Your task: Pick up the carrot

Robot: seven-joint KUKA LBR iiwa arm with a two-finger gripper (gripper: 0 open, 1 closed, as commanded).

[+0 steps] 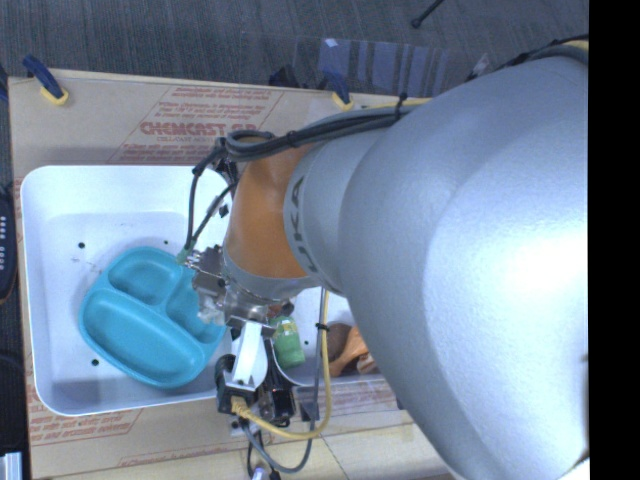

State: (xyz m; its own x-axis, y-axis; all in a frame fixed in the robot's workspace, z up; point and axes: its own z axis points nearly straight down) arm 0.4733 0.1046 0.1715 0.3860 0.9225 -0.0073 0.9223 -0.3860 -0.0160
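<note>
The arm's wrist hangs over the divide between the two bins, and my gripper sits low at the right edge of a blue divided plate in the left bin. An orange-brown thing, which may be the carrot, peeks out from under the arm in the right bin, a little right of the wrist. The arm hides most of it. It lies apart from the gripper.
A small green object lies just right of the wrist, beside the orange-brown thing. The blue plate fills the lower middle of the left bin. The big grey arm covers nearly all of the right bin.
</note>
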